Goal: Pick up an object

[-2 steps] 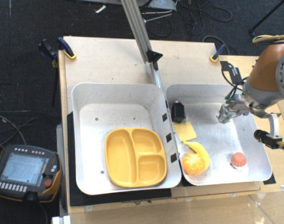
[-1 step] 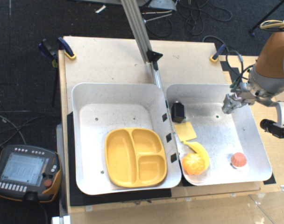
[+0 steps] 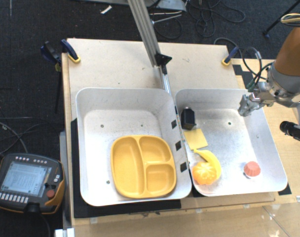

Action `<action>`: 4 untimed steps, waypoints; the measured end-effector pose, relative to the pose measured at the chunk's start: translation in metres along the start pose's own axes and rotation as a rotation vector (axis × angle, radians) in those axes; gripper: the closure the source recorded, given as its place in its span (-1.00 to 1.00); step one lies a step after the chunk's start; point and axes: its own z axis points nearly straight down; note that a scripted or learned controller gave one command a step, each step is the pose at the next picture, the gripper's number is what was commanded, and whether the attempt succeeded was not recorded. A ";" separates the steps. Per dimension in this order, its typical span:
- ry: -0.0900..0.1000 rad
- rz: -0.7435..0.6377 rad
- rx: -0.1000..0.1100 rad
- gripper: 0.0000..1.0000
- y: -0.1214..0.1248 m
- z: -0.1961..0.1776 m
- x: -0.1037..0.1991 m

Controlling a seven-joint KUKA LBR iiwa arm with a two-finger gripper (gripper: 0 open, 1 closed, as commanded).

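The right bin (image 3: 268,147) holds an orange (image 3: 205,174) with a banana (image 3: 210,159) curled against it at the front left. A pale yellow flat piece (image 3: 196,138) lies just behind them, and a small black object (image 3: 188,118) sits against the left wall. A small red-pink object (image 3: 252,170) rests near the front right. My gripper (image 3: 245,107) hangs over the bin's back right corner, apart from all of these, with nothing seen in it.
The left bin (image 3: 91,112) holds a yellow divided plate (image 3: 142,166). A slanted metal pole (image 3: 145,23) rises from between the bins. Clamps grip the bench's back corners, and a teach pendant (image 3: 26,181) lies at the far left.
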 end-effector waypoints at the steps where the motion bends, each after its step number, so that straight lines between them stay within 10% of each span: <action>1: 0.003 -0.006 0.005 1.00 0.004 0.004 0.059; 4: 0.003 -0.007 0.005 1.00 0.010 -0.024 0.227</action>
